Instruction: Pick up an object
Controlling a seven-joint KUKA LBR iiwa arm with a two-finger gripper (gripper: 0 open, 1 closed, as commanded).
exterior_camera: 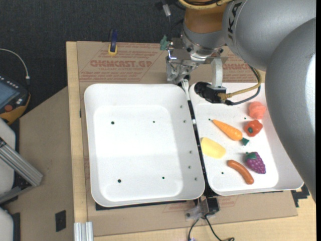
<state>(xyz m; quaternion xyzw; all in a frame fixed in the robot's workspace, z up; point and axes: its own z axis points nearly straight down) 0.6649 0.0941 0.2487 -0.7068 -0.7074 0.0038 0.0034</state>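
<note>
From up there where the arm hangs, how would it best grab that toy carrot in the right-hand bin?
Probably across the middle of the carrot, coming straight down from above. It lies flat on the floor of the right bin, slanting from its pointed orange tip at upper left to its green stem at lower right. Fingers closing across that slant meet its narrow sides, and there is bare floor on both of them.

Left bin [100, 134] offered open floor throughout. In the right bin [225, 185], carrot [226, 129], lemon [213, 147], sausage [241, 171], grapes [255, 162], red pepper [253, 128] and peach [257, 109] crowded the centre toward 3 o'clock. The arm [281, 39] overhung 12 to 3 o'clock; open floor lay at 6 o'clock.
</note>
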